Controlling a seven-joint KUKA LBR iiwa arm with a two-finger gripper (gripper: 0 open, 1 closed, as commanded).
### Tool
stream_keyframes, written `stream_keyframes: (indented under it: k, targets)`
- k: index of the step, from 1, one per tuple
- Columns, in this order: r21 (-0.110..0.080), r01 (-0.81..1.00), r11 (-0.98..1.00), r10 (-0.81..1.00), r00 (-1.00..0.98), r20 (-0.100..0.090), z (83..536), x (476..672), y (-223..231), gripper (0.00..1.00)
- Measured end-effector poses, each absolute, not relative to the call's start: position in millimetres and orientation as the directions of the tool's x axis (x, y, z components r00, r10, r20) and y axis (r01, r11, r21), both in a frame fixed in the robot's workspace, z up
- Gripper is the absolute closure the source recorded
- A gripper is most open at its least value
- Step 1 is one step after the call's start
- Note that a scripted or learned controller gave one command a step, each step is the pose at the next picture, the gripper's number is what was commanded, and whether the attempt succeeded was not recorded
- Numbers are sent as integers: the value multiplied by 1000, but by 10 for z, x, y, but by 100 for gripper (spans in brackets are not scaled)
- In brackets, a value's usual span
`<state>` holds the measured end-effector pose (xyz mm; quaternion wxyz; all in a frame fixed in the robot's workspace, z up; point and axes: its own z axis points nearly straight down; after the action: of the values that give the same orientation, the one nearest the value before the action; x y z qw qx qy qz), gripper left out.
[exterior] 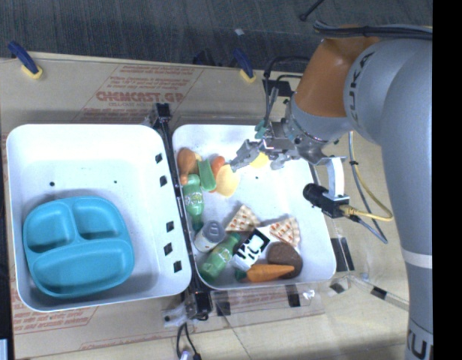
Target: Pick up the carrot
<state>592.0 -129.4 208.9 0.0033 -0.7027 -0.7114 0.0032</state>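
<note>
Since the carrot (270,273) looks like a small toy one, moulded plastic by the sheen of it, I'd judge it light and stiff, with a smooth skin that could slip out of a loose pinch. It lies on its side along the near wall of the right bin (315,223), thick end tucked under a dark brown rounded thing (283,255), narrow end pointing towards a green bottle (217,258). A black-and-white tag (250,247) sits just behind it. With the wall so close and the brown lump touching it, the best place to take hold seems to be across the middle of its length, fingers either side of the narrow width. The hand (246,154) hangs up at the far end of the same bin, well apart from the carrot, and I see nothing between its fingers. They stand apart, open, pointing towards a yellow lemon-like piece (226,180) beside an orange and green cluster (203,169). Over in the left bin (36,145) rests a blue tray (77,242).
</note>
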Motion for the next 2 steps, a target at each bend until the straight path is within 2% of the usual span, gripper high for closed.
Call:
stream_keyframes:
  k: [1,2]
  targets:
    - [-15,989,-147,989,147,-2,1088,6234,-949,0]
    - [-16,990,-140,990,140,-1,1208,6247,-945,100]
